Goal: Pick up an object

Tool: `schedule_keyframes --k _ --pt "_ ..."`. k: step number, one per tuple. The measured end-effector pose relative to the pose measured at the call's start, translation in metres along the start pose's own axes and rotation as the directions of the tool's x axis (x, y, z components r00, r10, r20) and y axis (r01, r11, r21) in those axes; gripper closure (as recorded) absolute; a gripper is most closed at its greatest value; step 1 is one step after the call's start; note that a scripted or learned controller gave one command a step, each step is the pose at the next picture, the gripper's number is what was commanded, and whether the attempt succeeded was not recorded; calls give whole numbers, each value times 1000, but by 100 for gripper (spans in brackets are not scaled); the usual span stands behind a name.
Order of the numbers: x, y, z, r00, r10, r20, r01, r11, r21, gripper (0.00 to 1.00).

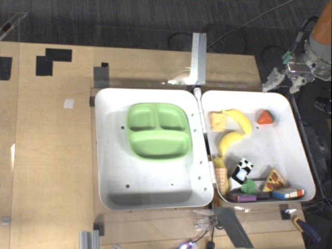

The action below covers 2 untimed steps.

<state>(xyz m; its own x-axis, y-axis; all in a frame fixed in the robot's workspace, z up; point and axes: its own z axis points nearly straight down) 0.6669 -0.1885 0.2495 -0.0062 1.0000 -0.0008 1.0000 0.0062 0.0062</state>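
Overhead slanted view of the bench [46,139] with two shallow white bins side by side.

Left bin [111,154]: holds a green divided plate [157,130], three compartments, lying flat slightly toward 12 o'clock of the bin's centre.

Right bin [290,139]: holds the loose objects. A banana [239,119] lies toward 11 o'clock of the bin's centre, with a piece of toast-like toy food [218,121] touching its 9 o'clock end. A second banana [228,141] lies just at 6 o'clock of the first. A small red-orange object [265,118], possibly a toy strawberry, sits alone near 1 o'clock, well apart from the rest. Along the 6 o'clock wall a cluster gathers: a black-and-white toy [241,171], a green leafy piece [250,187] touching it at 5 o'clock, a pizza slice [275,180], a dark purple bar [248,196], and a blue-and-red object [287,193]. A yellow corn-like piece [221,174] lies against the 9 o'clock wall.

Arm: the gripper [284,80] stands beyond the right bin's 1 o'clock corner, outside the rim, its two fingers spread apart with nothing between them. The orange band [321,31] shows above the wrist at the view's 2 o'clock edge. No object is lifted; all rest in the bin.
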Motion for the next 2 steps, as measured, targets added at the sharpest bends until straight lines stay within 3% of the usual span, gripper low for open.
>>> schedule_keyframes --k 1,2 --pt "44 -25 152 995 -102 0 102 995 -3 0" --pt "45 -23 140 995 -103 0 103 995 -7 100"
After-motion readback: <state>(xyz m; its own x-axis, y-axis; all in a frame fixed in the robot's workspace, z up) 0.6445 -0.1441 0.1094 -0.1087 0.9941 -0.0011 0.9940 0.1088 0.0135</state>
